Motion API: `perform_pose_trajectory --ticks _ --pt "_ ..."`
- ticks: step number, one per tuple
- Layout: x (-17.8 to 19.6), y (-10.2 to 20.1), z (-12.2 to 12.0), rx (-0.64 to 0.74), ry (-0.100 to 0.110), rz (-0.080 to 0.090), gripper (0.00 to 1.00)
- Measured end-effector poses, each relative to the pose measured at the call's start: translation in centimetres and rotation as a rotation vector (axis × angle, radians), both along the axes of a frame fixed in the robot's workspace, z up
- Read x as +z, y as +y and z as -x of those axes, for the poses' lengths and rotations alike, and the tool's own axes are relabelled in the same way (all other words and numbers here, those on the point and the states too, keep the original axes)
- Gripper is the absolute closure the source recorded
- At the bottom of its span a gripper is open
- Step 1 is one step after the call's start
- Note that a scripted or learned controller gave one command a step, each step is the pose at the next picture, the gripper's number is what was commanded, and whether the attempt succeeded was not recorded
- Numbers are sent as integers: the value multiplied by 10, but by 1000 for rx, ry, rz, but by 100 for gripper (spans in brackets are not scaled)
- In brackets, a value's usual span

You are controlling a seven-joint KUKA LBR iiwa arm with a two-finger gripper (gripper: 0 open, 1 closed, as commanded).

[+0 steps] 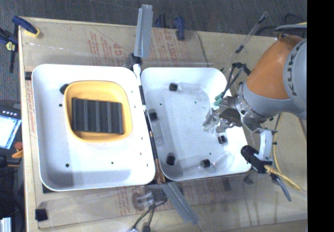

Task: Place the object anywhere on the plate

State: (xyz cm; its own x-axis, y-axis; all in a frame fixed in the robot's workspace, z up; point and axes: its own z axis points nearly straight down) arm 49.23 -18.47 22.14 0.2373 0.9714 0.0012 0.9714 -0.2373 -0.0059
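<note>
The pale brown worktop [78, 43] carries two shallow white bins side by side, the left bin [52, 165] and the right bin [182, 82], their inner edges nearly touching. The grey arm with its orange band [271, 77] comes in from the right and leans over the right bin's far right side.

In the left bin, a little above its middle, sits a yellow rounded-square plate [96, 88]. The dark grey ribbed rectangular object [98, 116] lies flat on this plate, inside the yellow rim and covering most of its floor, with the ribs running away from me.

The gripper [216, 121] hangs low over the right part of the right bin, close to that bin's floor. From here it is a blur of metal and cable, and I cannot tell whether it is released or clenched. Nothing I can make out sits in it. The ribbed object is well apart from it, across the seam in the other bin.

A few small black studs [173, 87] dot the right bin's floor.
</note>
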Motion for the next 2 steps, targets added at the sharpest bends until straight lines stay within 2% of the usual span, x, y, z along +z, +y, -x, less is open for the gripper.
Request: perform_pose_trajectory --ticks 1,2 --pt "4 63 -10 296 0 -1 100" --pt "12 109 -67 454 -4 0 100"
